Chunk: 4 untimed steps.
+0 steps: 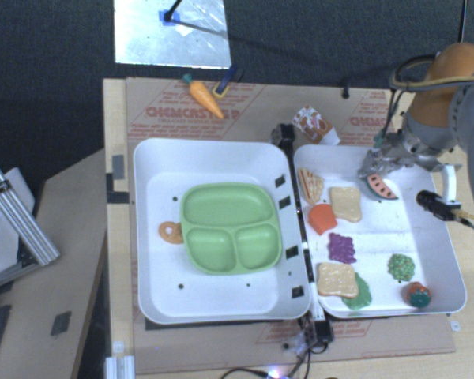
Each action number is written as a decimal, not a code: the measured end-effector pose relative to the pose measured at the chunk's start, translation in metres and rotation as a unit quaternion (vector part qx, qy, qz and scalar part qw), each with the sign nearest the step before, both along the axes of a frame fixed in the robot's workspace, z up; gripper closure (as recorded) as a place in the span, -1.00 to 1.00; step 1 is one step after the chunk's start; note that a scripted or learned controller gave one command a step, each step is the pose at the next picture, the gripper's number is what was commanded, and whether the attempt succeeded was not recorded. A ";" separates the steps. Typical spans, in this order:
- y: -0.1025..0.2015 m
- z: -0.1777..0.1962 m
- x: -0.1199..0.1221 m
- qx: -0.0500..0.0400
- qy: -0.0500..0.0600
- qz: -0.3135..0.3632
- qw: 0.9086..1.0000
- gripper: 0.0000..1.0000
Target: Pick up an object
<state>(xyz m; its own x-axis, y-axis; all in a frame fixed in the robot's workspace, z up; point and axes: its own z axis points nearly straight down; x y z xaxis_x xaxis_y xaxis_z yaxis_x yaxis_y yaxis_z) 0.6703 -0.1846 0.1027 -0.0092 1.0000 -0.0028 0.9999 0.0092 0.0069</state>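
Note:
My gripper (377, 166) hangs low over the far right part of the right bin (450, 268). It is just above and to the left of a watermelon slice (381, 186). The gripper may be touching the slice; I cannot tell. Also in this bin lie a striped wedge (310, 185), a slice of toast (346, 203), an orange-red block (322, 219), purple grapes (342, 249), a toast on green lettuce (337, 279), a broccoli floret (400, 266) and a red and teal ball (416, 294).
The left bin (154, 172) holds a green divided plate (229, 227) and a small pretzel (171, 232). Behind the bins lie a carrot (205, 97), a small wrapped snack (312, 122) and a foil sheet (172, 22). A black cable plug (433, 204) hangs over the right bin's right side.

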 end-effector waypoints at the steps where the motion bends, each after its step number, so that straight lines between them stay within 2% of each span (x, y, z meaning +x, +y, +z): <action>1: -0.005 0.065 0.002 0.000 -0.001 -0.002 1.000 1.00; 2: -0.005 0.120 0.004 0.001 0.000 -0.002 1.000 1.00; 3: 0.054 0.119 -0.020 0.002 0.003 0.000 1.000 1.00; 4: 0.099 0.128 -0.035 0.002 0.003 0.000 1.000 1.00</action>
<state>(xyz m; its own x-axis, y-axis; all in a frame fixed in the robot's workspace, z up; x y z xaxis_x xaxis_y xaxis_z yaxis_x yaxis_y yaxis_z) 0.6353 -0.0853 0.2311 -0.0090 1.0000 0.0017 1.0000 0.0090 0.0010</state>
